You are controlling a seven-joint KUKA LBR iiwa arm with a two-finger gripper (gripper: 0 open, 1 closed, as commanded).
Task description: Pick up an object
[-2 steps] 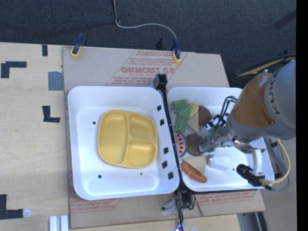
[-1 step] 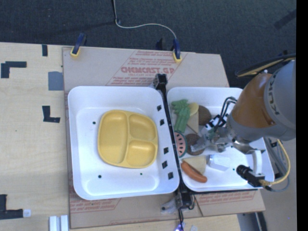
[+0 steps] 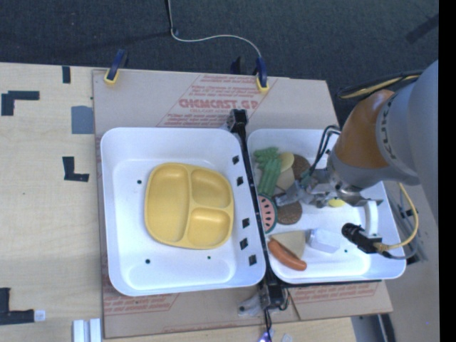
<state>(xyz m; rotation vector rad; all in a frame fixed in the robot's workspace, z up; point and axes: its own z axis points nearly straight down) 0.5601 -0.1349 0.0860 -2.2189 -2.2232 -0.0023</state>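
Overhead slanted view of the worktop (image 3: 43,191) with two white bins side by side. The left bin (image 3: 121,262) holds a yellow divided plate (image 3: 189,205). The right bin (image 3: 349,269) holds the task's objects: a green toy (image 3: 268,168), a watermelon slice (image 3: 267,214), a brown disc (image 3: 289,214) and a hot dog (image 3: 287,255). The claw (image 3: 308,192) sits low among the objects near the brown disc; whether it is spread or pinching cannot be told.

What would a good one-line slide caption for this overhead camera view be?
Robot arm reaching into the right bin of toy food, beside a yellow divided plate in the left bin.
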